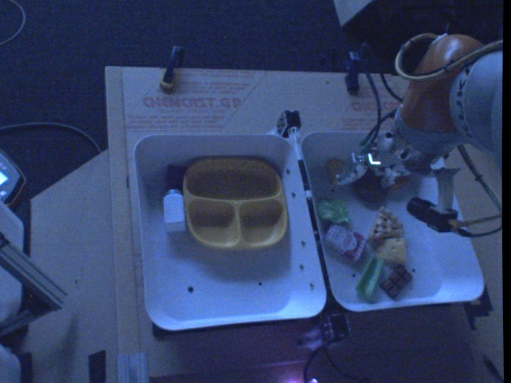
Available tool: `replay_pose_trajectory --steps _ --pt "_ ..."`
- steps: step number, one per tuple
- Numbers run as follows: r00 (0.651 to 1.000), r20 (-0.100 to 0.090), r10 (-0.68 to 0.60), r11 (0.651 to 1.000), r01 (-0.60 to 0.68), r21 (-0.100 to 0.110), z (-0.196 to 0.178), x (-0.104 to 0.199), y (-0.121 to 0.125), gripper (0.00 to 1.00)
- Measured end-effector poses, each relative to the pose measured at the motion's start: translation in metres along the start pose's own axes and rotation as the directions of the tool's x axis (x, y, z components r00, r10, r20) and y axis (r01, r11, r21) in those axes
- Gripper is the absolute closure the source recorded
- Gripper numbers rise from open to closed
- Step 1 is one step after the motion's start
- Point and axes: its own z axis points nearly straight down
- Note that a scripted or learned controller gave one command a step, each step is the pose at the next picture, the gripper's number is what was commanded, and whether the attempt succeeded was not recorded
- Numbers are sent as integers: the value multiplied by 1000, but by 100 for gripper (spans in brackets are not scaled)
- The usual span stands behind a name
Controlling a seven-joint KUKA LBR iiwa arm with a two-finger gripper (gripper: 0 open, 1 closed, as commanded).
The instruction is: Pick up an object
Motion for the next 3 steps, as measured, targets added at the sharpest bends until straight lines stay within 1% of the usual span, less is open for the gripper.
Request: replay_pose_trajectory --steps 1,2,3 --pt "1000 2 1 1000 -1 -6 46 0 1 0" --pt "1000 6 2 1000 -2 -16 31 -1 4 100" --pt "1000 3 0 1000 0 -13 -15 6 5 100"
